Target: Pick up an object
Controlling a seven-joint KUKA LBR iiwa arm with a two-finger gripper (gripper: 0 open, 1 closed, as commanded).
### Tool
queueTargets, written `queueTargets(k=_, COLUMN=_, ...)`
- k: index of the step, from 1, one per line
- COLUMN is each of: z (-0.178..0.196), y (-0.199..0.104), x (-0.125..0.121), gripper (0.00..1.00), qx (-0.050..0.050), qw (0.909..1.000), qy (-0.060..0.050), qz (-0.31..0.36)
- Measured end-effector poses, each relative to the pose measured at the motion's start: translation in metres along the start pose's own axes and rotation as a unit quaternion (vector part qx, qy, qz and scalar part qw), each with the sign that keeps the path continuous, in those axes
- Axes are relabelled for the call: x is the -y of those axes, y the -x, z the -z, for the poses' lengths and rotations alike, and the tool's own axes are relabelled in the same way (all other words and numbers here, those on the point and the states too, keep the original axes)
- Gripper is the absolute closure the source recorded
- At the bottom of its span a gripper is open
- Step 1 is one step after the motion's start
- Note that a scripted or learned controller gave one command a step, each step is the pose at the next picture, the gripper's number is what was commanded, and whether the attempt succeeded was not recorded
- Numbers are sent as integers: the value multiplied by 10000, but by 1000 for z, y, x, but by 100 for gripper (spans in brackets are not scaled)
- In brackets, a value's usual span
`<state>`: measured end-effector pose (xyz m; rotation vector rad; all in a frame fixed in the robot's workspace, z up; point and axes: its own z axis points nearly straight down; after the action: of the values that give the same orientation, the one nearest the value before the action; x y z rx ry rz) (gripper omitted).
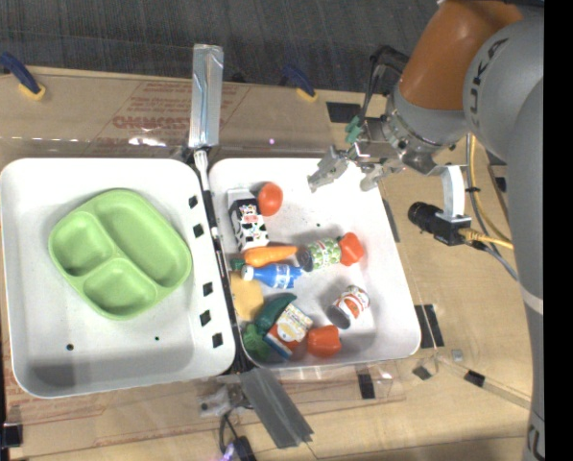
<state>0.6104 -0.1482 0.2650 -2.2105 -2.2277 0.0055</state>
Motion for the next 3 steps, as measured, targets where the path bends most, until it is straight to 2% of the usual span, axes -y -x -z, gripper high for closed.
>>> queueTargets(k=1, z=-134, y=29, x=-36, gripper=0, qx=-7, qw=9988, qy=-18, qz=-480)
queueTargets(k=2, z=-133, y=14, x=12, gripper=0, qx=-1, qw=9994, qy=3, qz=-345)
queueTargets(k=3, z=-167, y=9, x=31, gripper=0, qx=17, qw=9989, qy=91, qz=-470)
